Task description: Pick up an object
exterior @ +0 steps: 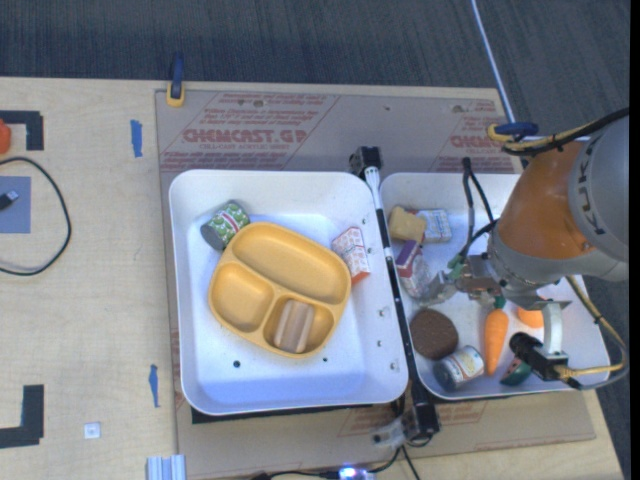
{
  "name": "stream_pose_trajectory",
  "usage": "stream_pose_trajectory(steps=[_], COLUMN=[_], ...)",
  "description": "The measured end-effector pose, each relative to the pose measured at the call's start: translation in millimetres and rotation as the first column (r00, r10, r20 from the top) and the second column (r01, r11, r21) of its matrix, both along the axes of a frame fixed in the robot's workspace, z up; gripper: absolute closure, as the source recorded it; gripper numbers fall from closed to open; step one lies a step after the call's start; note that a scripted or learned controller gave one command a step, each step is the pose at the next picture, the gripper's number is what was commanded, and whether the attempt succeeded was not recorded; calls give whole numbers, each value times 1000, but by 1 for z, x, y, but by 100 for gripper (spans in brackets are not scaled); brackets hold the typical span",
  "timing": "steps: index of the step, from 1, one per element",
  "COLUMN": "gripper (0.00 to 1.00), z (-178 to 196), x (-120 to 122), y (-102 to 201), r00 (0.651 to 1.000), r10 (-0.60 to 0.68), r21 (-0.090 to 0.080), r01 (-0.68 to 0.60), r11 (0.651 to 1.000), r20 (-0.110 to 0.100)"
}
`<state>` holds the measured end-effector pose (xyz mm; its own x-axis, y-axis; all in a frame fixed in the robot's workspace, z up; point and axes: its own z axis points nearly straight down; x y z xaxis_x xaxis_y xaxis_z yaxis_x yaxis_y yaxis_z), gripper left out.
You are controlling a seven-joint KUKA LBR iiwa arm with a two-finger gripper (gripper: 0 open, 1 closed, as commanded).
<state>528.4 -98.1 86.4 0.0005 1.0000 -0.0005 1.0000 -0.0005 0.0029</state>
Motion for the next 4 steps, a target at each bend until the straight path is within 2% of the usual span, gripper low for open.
stream_pose_trajectory(steps=[1,2,3,4], gripper=[0,100,0,100], z=[0,11,11,21], x=[-39,-37,-37,-36], y=[-5,-6,-6,-6], r00=[1000,1000,1000,1000], r10=[0,0,0,0], r21=[0,-2,-2,-3], r01=[0,0,0,0], r11=[1000,1000,1000,1000], r20=[2,9,8,13])
